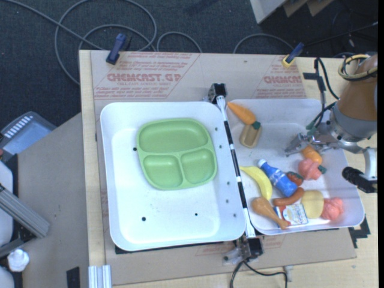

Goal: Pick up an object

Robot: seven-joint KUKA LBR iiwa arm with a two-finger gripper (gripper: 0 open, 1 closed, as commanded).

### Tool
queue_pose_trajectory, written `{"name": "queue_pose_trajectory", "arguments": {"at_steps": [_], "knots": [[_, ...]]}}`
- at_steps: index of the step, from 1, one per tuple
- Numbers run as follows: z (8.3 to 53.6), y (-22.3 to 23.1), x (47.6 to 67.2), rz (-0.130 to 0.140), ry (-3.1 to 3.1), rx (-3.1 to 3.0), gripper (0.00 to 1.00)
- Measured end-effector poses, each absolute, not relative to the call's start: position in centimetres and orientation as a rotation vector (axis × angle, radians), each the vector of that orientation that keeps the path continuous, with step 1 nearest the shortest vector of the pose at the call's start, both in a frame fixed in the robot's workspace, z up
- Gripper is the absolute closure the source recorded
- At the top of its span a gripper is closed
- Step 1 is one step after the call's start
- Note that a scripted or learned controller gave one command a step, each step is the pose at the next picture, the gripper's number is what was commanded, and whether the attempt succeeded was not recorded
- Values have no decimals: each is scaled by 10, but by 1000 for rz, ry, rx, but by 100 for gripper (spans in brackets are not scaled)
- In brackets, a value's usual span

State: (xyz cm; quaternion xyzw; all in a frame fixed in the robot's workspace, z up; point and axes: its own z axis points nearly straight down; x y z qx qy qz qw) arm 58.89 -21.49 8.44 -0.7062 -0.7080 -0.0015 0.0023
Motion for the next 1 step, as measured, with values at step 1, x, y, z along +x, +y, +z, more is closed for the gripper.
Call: {"name": "queue_pose_trajectory", "arguments": {"at_steps": [1], "knots": [[94, -216, 589, -2, -2221, -2220, 100]]}}
